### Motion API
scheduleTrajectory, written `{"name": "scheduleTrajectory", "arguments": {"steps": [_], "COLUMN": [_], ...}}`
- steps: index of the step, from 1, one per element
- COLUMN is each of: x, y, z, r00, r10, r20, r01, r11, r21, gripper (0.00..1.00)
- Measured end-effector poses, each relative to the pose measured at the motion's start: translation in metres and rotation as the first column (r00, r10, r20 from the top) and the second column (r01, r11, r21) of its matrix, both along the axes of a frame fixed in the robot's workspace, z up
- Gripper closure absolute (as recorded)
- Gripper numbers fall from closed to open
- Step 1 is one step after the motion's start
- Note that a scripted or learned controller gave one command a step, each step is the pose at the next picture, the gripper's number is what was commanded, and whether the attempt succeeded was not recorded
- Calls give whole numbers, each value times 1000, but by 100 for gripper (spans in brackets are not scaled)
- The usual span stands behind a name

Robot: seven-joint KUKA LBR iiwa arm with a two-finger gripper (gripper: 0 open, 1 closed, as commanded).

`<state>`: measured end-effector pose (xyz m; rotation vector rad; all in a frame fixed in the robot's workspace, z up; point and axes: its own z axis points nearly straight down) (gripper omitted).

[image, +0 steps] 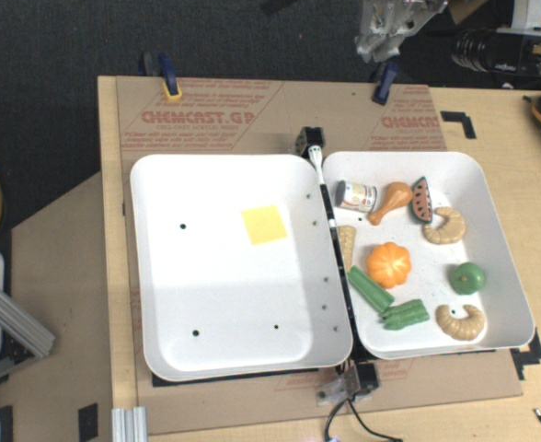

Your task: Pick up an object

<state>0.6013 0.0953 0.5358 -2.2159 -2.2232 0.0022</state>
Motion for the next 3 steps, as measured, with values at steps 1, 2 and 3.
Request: {"name": "scheduleTrajectory", "arguments": {"steps": [1,2,3], "x": [-49,42,-30], "y": [129,129,130], "z": [-85,4,0], "r00": [1000,1000,1000], "r10": [12,-4,0], "r20": [-10,17,-1], "r01": [-12,4,0], "r11": [1000,1000,1000], "r21": [0,2,0], "gripper": [100,100,100]}}
